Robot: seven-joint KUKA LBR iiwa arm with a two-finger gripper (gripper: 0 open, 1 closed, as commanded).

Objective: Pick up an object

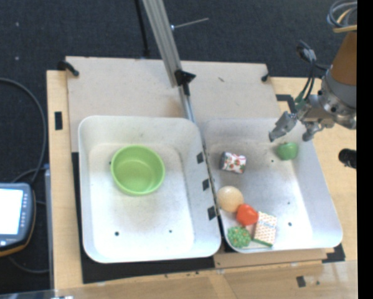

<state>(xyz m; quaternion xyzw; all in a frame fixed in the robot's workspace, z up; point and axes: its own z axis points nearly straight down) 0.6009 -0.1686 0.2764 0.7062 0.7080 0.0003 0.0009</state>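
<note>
Lime-green bowl (137, 170) in the white left bin (93, 136); near the hand (294, 128), a green ball (288, 151); farther off, a red-patterned, perhaps floral, white pack (233, 162).

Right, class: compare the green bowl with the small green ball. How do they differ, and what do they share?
The light green plastic bowl sits in the left white bin; the small darker green ball lies in the right white bin. The bowl is far larger and open and hollow; the ball is solid-looking and round. The ball lies just below the gripper; the bowl is far from it. Both are green.
</note>
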